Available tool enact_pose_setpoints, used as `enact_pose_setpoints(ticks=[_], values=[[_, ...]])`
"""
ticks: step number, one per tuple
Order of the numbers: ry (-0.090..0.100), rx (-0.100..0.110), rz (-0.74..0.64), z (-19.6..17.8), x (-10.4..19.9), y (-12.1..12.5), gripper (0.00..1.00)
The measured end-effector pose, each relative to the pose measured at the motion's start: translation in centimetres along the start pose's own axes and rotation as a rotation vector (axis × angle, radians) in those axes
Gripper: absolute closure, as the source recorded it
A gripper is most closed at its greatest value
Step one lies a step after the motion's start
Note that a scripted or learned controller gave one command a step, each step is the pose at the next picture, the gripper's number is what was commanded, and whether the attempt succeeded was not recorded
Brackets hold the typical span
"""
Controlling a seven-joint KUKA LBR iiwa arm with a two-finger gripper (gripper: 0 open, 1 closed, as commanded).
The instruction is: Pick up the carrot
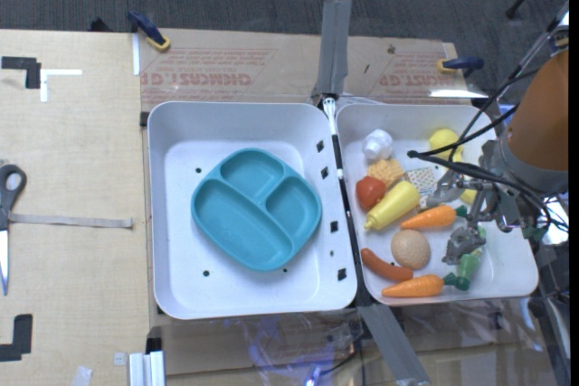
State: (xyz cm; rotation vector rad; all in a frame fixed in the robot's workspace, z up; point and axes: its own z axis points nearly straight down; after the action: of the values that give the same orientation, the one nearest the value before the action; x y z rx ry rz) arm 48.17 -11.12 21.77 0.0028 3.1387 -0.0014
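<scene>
Gripper [463,214]: low in the right bin [516,285], near its right wall; whether it is open or holding anything cannot be told.
Carrots: one [428,217] mid-bin, just left of the gripper; another [414,287] along the front edge.
Left bin [167,285]: blue divided plate [257,209] at centre.
</scene>
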Motion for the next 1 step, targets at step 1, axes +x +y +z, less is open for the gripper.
enact_pose_setpoints(ticks=[1], values=[[-0.004, 0.0, 0.132, 11.33, -4.66, -1.76, 0.0]])
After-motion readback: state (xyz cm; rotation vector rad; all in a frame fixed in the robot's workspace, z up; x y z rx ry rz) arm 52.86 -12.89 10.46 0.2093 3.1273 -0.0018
